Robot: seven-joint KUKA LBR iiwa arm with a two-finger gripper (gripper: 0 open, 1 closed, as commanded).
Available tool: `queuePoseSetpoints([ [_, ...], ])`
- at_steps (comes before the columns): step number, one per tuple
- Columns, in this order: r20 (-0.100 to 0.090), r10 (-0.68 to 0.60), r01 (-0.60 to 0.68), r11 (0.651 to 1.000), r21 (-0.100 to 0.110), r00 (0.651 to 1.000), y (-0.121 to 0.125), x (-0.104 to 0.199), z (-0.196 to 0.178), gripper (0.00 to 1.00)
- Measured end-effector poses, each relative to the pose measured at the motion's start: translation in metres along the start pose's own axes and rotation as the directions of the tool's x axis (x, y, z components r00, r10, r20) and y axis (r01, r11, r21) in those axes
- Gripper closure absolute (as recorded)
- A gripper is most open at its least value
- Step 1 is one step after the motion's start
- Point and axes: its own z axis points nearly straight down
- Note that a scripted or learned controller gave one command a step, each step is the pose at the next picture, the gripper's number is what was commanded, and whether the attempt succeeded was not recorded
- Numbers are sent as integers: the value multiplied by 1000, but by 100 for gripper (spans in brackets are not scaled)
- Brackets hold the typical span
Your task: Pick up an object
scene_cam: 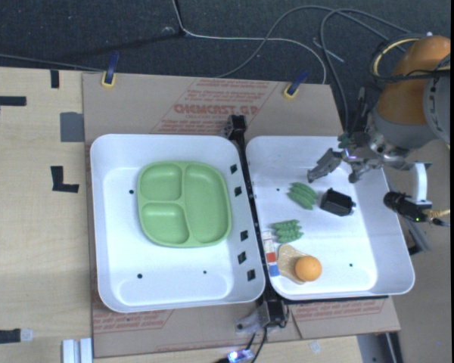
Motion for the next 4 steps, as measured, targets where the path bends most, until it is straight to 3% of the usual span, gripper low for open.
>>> queuePoseSetpoints([
  [1,0,-1,1,1000,3,1000,7,7,54,0],
  [2,11,1,-1,1000,-20,1000,13,3,94,0],
  [3,4,-1,1,1000,-6,1000,9,7,89,100],
  [4,0,-1,1,1000,-4,1000,14,15,41,100],
])
